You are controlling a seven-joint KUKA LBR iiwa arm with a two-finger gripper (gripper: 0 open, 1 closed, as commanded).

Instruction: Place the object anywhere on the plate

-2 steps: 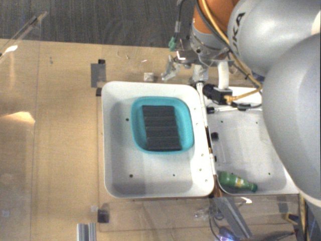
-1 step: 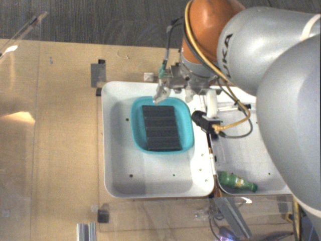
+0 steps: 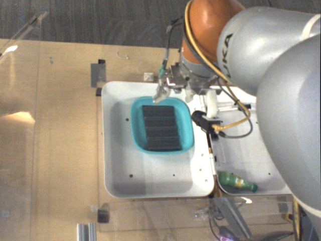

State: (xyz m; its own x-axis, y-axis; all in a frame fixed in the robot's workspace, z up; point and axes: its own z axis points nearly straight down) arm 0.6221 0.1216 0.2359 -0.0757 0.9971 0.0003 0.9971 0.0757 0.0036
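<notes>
The grey arm (image 3: 281,74) fills the right side of the camera view, its bulk covering most of the right bin (image 3: 235,154) and running off the top and right edges; the orange band (image 3: 213,11) shows above the wrist. The left bin (image 3: 115,149) lies fully in sight, a shallow white tray on the wooden bench (image 3: 50,134). Inside it, toward the back, sits a teal square plate (image 3: 138,127) with rounded corners, and a dark ribbed rectangular object (image 3: 161,128) lies flat on the plate, filling much of its middle. The gripper (image 3: 163,92) hangs at the plate's far edge, just beyond the dark object; its tip is small, pale and partly lost against the white bin wall, so I cannot tell how it stands, and nothing is visibly caught in it. In the uncovered front strip of the right bin lies a small green bottle-like item (image 3: 238,182) on its side, its far end cut off by the arm.
</notes>
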